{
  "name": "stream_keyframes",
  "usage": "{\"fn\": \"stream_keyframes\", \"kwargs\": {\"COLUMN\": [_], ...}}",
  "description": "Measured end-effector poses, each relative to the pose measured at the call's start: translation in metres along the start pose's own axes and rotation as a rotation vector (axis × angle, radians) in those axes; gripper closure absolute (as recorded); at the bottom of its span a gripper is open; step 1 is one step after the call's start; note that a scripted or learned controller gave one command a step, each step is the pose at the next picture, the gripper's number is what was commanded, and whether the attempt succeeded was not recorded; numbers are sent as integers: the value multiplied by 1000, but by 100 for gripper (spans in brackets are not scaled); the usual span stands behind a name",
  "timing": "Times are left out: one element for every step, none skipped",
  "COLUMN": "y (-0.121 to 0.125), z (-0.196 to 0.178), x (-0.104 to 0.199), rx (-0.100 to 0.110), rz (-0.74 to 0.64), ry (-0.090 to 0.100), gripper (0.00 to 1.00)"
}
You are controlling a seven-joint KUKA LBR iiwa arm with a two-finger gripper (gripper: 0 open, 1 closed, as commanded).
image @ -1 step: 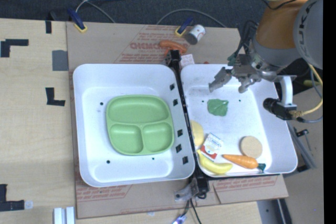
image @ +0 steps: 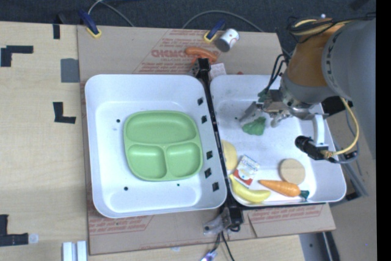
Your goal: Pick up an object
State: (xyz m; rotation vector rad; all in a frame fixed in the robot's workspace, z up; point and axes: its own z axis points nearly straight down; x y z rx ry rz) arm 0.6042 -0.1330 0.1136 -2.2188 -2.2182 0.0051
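My gripper (image: pixel 264 115) hangs over the upper middle of the right bin (image: pixel 330 189). It is open, its fingers (image: pixel 247 114) spread left and right. A small green leafy object (image: pixel 255 128) lies on the bin floor just below and between them, close to the tips, and nothing is held. Lower in the same bin lie a banana (image: pixel 243 190), a small white and red packet (image: pixel 246 169), an orange carrot (image: pixel 280 187) and a tan round disc (image: pixel 292 170).
The left bin (image: pixel 104 131) holds a green divided plate (image: pixel 162 144). A black divider with clips (image: pixel 211 131) runs between the bins. The arm's cables and a black fitting (image: pixel 311 147) hang over the right bin's right side. Clamps and a small cylinder (image: pixel 226 40) sit behind the bins.
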Motion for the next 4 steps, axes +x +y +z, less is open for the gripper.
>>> {"fn": "stream_keyframes", "kwargs": {"y": [-7,25,2,1], "z": [27,27,27,18], "x": [-2,27,34,35], "rx": [-7,-9,-9,-8], "rz": [-2,-3,-1,-1], "ry": [-1,-1,-3,-3], "gripper": [0,0,0,100]}}
